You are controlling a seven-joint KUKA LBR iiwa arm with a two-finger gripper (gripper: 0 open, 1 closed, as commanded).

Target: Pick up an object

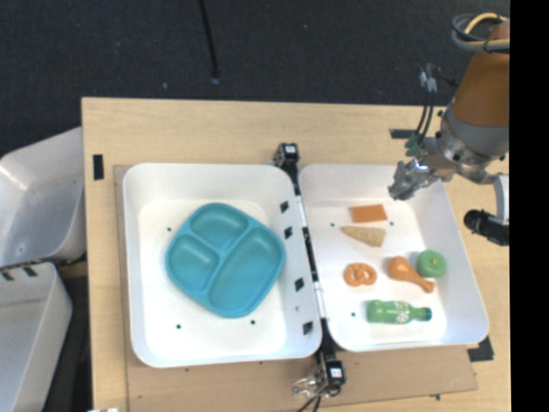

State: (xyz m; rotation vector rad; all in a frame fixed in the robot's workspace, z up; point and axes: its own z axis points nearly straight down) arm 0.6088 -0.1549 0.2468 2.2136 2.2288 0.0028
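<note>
Bench: a light wood bench fills the middle of the frame and bears 2 white bins side by side.
Green bottle: a small green bottle lies on its side, low in the right bin, nearest the bottom of the frame.
Orange ring: a small round orange thing sits just above and left of the bottle.
Drumstick: an orange toy drumstick lies right of the ring, apart from it.
Green ball: a round green toy sits at the drumstick's right, so near that I cannot tell if they touch.
Tan wedge: a pale wedge lies in the middle of the right bin.
Orange block: a flat orange block lies just above the wedge, very near it.
Right bin: the right bin holds all 6 small toys.
Left bin: the left bin holds 1 thing.
Blue plate: a blue plate with 3 parts lies flat in the middle of the left bin.
Gripper: the gripper hangs over the upper right corner of the right bin, up and right of the orange block, apart from every toy. Nothing is between its fingers. I cannot tell if they are spread or pressed together.
Arm: the grey arm with its orange band comes in from the upper right of the frame.
</note>
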